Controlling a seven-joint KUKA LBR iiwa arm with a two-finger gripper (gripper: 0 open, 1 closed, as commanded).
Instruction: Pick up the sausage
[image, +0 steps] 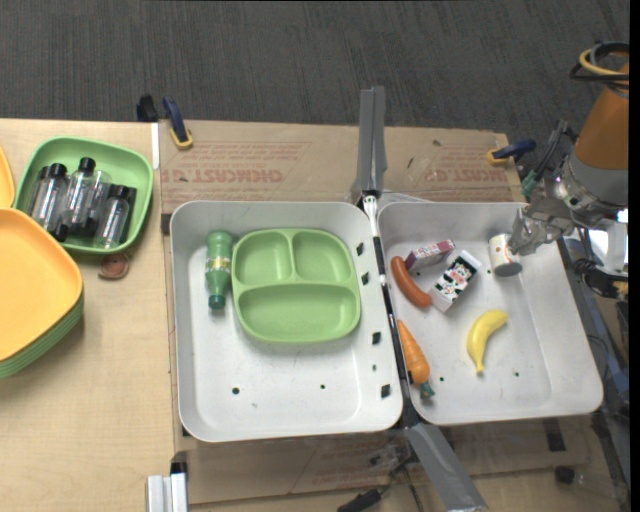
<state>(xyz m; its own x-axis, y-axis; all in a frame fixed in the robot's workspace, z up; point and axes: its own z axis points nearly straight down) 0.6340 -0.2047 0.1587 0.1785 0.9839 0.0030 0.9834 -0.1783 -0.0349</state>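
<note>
Orange carrot (413, 355) lies nearest the camera, along the left wall of the right bin (560, 395), with a yellow banana (484, 337) at its 3 o'clock. Farther back rests the sausage (409, 282), reddish-brown, by that same left wall, its long axis running from 11 to 5 o'clock. It lies at 9 o'clock from the jaws (522, 238), which hang low over the bin's far right corner; I cannot tell their state. Between the two stand a small printed carton (456, 281) and a pink box (431, 253), both just beside the sausage, and a white cup (502, 253) just beside the jaws. A straight sweep leftward would likely meet these first. The left bin (200, 400) holds a green divided plate (296, 284) and a green bottle (218, 267).
</note>
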